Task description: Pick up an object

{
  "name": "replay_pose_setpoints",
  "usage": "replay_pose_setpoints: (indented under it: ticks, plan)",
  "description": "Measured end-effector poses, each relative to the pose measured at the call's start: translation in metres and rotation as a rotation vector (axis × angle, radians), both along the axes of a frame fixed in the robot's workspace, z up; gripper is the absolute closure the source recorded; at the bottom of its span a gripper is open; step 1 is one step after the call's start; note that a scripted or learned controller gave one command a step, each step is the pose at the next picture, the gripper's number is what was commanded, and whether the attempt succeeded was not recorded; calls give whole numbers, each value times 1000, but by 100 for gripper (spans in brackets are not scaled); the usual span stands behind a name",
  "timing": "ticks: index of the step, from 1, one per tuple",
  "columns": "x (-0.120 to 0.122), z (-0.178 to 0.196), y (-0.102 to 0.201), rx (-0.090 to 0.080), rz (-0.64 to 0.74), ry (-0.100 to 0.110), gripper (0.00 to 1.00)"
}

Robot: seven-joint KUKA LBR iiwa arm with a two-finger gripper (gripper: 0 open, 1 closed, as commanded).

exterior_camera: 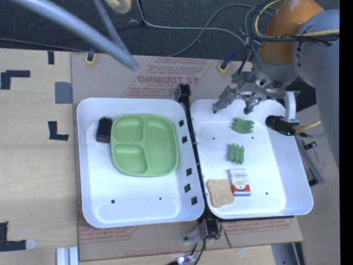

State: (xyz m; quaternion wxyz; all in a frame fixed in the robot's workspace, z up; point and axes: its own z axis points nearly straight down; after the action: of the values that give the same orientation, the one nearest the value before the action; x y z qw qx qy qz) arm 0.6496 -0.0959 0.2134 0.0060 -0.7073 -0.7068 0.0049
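- Overhead, camera view, slanted down on bench with two shallow white bins: left bin [91,203], right bin [287,200], touching along a shared black centre seam.
- Gripper [238,105]: above the far edge of right bin, fingers [223,101] spread apart, released, nothing between them.
- Arm [300,26]: grey, orange band above wrist, entering from right, cables looped around it.
- Right bin contents: green toothed piece [242,126] just below the gripper, apart from the fingers; second green piece [236,153] near centre; small red-and-white carton [239,182] toward near edge; tan slice [220,192] touching the carton's left side.
- Left bin contents: green divided plate [145,144], three compartments, lying flat at centre; small black block [103,130] just beside the plate's left rim.
- Under bins: cardboard sheet [160,76] with red print, on pale wood bench [33,164].
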Motion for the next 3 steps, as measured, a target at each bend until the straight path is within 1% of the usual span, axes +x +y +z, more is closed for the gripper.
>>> replay_pose_setpoints:
  ticks: [1,2,3]
  plan:
    - [3,9,0,-1,3,-14,0]
    - [0,-56,-1,-2,2,-7,0]
    - [3,-120,2,-2,3,-9,0]
